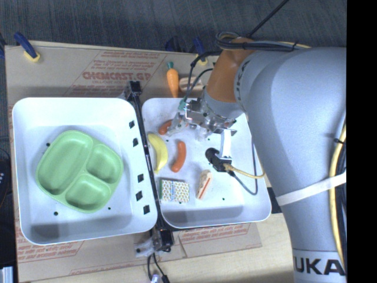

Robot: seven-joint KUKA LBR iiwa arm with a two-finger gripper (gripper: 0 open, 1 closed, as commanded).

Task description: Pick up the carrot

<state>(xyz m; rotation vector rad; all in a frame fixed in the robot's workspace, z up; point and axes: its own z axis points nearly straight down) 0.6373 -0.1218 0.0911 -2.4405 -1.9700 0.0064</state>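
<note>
The carrot point(172, 82), orange with a green top, lies on the cardboard just behind the right bin's back rim, outside both bins. My gripper point(187, 114) hangs low over the back left part of the right bin point(259, 208), a short way in front of and to the right of the carrot. Nothing shows in its grasp. A small red-orange piece point(165, 127) lies just to the gripper's left, partly hidden by it.
In the right bin lie a banana point(157, 151), a reddish sausage point(178, 156), a sandwich wedge point(204, 184) and a patterned packet point(175, 191). The left bin point(23, 158) holds a green divided plate point(79, 170). My arm covers the right side.
</note>
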